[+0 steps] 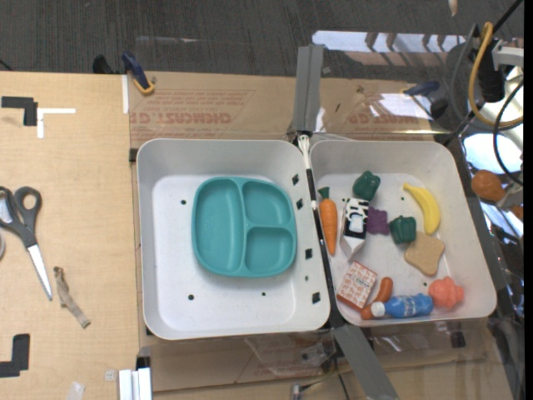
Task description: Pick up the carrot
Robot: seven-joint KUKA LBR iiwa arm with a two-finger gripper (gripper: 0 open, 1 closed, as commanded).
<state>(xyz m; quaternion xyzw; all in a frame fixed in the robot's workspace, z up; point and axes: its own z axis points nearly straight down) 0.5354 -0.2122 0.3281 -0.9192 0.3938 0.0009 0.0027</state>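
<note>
Partly hidden and cut-off things around the two bins

The small carton (pixel 357 283) covers one end of the sausage (pixel 381 292) near the right bin's (pixel 466 298) front edge; the label on the blue bottle (pixel 405 307) is too small to read; scissors (pixel 22 227) at the bench's left edge are cut off by the frame
</note>
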